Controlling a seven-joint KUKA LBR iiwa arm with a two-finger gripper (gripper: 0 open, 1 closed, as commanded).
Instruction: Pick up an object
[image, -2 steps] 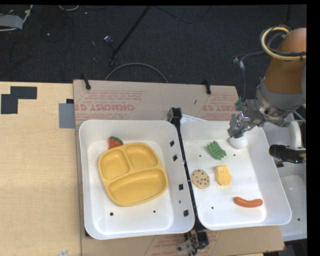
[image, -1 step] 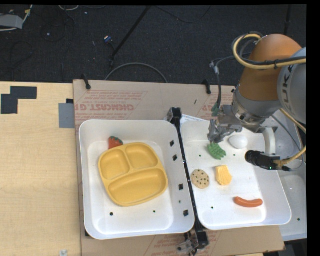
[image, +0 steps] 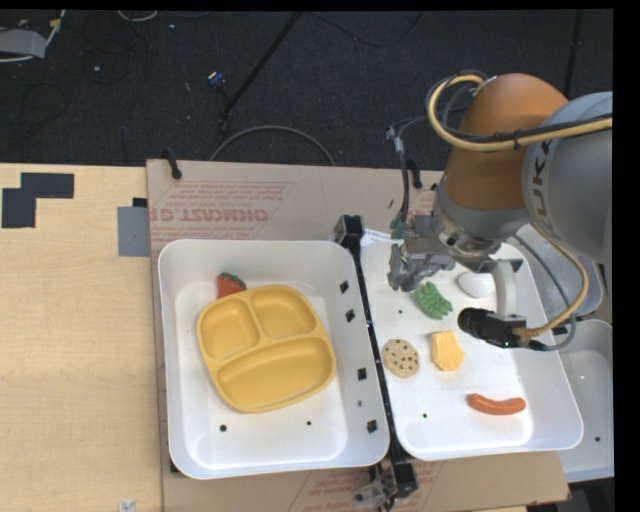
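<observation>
Jaws low over the right bin, just beside the green toy; we cannot tell whether they are released or clenched.

We see the green toy lying on the right bin's floor near its upper left, at the tip of the jaws. Below it sit a speckled cookie and a yellow cheese wedge, near each other, with a sausage lower right. In the left bin a yellow divided tray lies, a red strawberry touching its upper left corner. Both bins rest on the worktop.
</observation>
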